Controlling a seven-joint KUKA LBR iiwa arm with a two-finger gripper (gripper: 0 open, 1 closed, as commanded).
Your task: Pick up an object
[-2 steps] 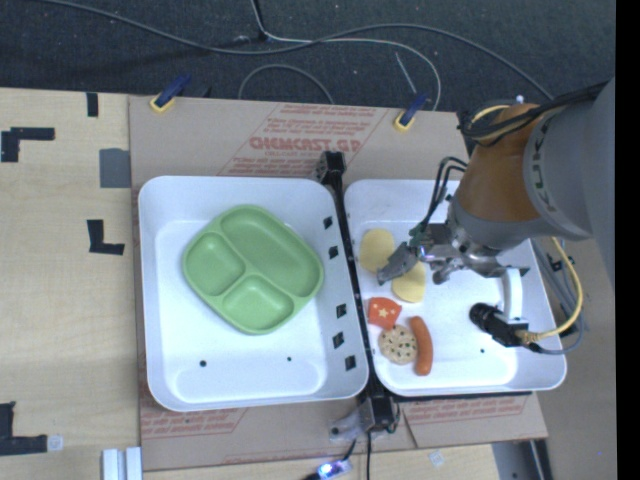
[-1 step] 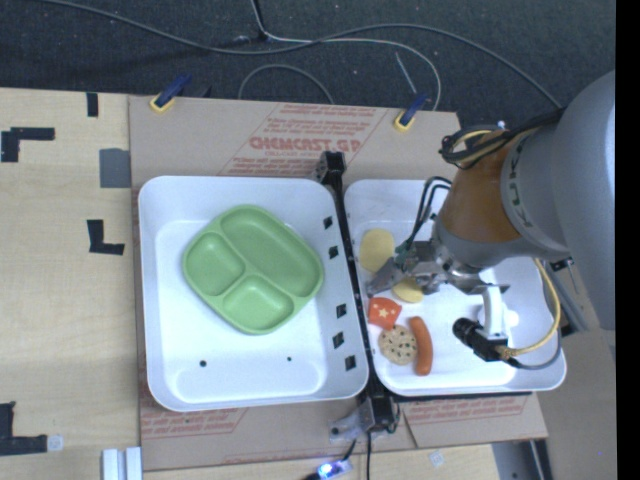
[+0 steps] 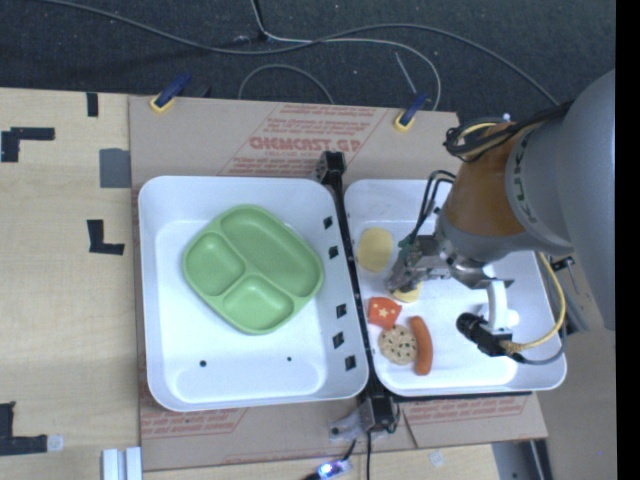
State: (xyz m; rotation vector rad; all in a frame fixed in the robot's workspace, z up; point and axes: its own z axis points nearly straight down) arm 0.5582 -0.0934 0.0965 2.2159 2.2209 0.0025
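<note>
Claw (image 3: 408,273), finger state unreadable, low over pale round food (image 3: 376,248) just left, red piece (image 3: 384,312), cookie (image 3: 398,345), sausage (image 3: 421,345) below; risks nudging crowded neighbours, gripping nothing.

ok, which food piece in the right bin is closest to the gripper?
The pale yellow piece right at the gripper tip, partly hidden by it. The yellow round, red piece, cookie and sausage all lie clear of it.

A green divided plate (image 3: 254,266) lies tilted in the left white bin (image 3: 165,298) — both bins rest on printed cardboard (image 3: 300,143) clamped to the wooden bench (image 3: 60,298) — black cables (image 3: 300,40) trail behind.
</note>
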